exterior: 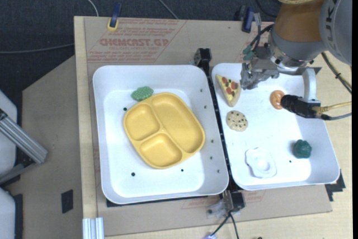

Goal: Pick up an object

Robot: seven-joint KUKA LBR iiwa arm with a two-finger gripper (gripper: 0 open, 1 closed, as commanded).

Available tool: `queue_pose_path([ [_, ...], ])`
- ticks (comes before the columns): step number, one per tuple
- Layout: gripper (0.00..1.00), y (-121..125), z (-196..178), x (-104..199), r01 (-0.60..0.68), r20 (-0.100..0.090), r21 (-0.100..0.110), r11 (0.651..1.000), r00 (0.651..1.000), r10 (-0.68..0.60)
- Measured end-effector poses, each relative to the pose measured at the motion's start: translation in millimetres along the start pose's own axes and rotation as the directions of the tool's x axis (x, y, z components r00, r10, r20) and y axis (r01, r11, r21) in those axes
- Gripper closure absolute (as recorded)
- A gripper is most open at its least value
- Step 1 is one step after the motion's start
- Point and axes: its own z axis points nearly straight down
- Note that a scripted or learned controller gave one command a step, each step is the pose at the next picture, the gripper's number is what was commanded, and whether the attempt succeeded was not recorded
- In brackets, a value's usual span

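Note:
My gripper (249,81) hangs over the far left part of the right bin (321,175), just right of a pizza slice (228,88) that lies against the bin's left wall. A chocolate-chip cookie (237,120) sits just in front of the slice. An orange round piece (276,99) lies to the gripper's right, beside a black fitting on the arm. Nearer the front lie a white fried-egg piece (261,163) and a dark green lump (302,148). Nothing shows in the gripper's grasp.
The left bin (103,120) holds a yellow three-part plate (163,130) with a small green leafy piece (142,93) at its far left corner. Black clips join the bins at the back and front. Cables trail from the arm on the right.

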Motion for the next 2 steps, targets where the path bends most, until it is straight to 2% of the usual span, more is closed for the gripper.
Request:
queue_pose_path([
  [1, 1.00, 4, 9, 53, -0.001, 0.000, 0.003, 1.000, 1.000, 0.001],
  [2, 1.00, -4, 4, 97, 0.000, 0.000, 0.003, 1.000, 1.000, 0.000],
])
